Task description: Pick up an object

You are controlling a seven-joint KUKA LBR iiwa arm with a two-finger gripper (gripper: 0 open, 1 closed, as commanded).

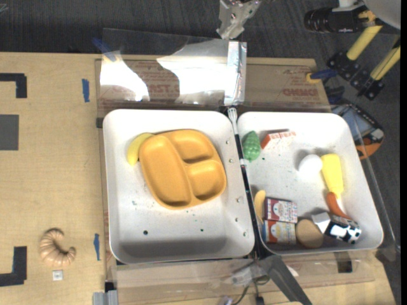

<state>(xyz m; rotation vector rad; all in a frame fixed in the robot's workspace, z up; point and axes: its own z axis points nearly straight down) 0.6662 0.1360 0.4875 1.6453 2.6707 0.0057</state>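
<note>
gripper (232,18) parked beyond the bins' far edge, well clear of the right bin (362,151), carrying nothing; jaw state unreadable. best target probably the yellow block (332,172) just right of the white ball (310,164): some open floor around it. descend straight down, jaws across its narrow width

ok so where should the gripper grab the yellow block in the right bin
Judging from this view, grip the yellow block across its narrow width near mid-length, coming straight down. It lies flat and elongated; the white ball crowds its left side, so the fingers need care there.
</note>
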